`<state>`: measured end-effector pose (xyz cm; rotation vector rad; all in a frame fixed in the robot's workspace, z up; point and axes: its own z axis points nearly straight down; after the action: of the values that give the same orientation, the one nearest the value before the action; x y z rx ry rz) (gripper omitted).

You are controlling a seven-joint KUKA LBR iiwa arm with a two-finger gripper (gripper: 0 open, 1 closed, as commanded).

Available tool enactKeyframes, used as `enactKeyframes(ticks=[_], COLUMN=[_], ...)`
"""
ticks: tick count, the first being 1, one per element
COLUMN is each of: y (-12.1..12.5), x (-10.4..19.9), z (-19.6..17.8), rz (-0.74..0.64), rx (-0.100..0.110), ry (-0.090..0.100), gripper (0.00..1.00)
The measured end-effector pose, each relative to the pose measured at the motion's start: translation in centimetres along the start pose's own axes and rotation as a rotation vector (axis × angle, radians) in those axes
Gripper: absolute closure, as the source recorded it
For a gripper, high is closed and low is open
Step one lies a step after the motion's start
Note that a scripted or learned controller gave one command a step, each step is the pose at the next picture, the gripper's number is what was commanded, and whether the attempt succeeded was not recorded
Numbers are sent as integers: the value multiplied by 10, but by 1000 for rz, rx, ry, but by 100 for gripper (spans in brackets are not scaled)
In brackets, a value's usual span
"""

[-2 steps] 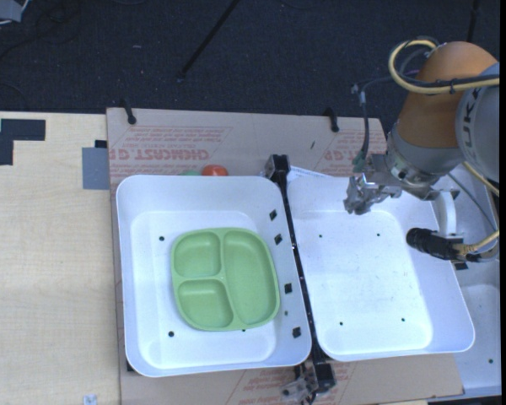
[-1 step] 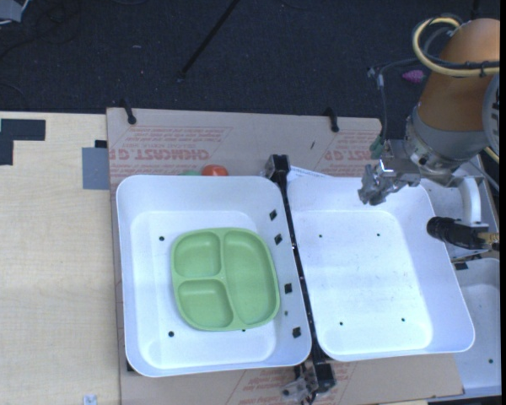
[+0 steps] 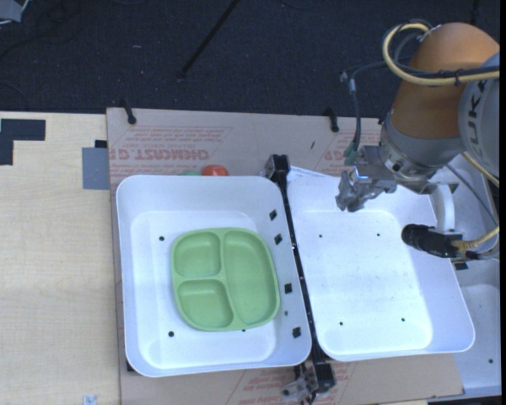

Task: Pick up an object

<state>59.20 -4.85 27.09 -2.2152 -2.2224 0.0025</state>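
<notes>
Two shallow white bins sit side by side on a flat sheet of brown cardboard [image 3: 194,146]. Red printing runs along the sheet's near edge and is too cut off to read.

The left bin [image 3: 139,310] holds the one loose thing inside the bins, a pale green plastic plate [image 3: 226,278]. It is a rounded rectangle divided into three compartments, lying flat, right way up, near the bin's middle and slightly toward the right wall. The right bin [image 3: 379,310] shows a bare white floor with a few small dark dots. A row of black clips [image 3: 280,241] joins the two bins along their shared edge.

Above the far left corner of the right bin hangs the grey metal gripper [image 3: 358,191]. It is well apart from the plate, and nothing can be seen held in it. Whether it is open or closed cannot be told. Behind it rises the arm's orange band [image 3: 445,74], with the dark letters "UK" on the grey casing beside it.

Just past the left bin's far rim lies a small red-orange round object [image 3: 214,171]. More red lettering is printed upside down on the cardboard there and is not clearly legible.
</notes>
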Motion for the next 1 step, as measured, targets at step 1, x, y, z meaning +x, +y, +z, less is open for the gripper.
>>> enactKeyframes(ticks=[1], y=[-17], x=[39], z=[11], rz=[0], rx=[1], ry=[0], gripper=[100])
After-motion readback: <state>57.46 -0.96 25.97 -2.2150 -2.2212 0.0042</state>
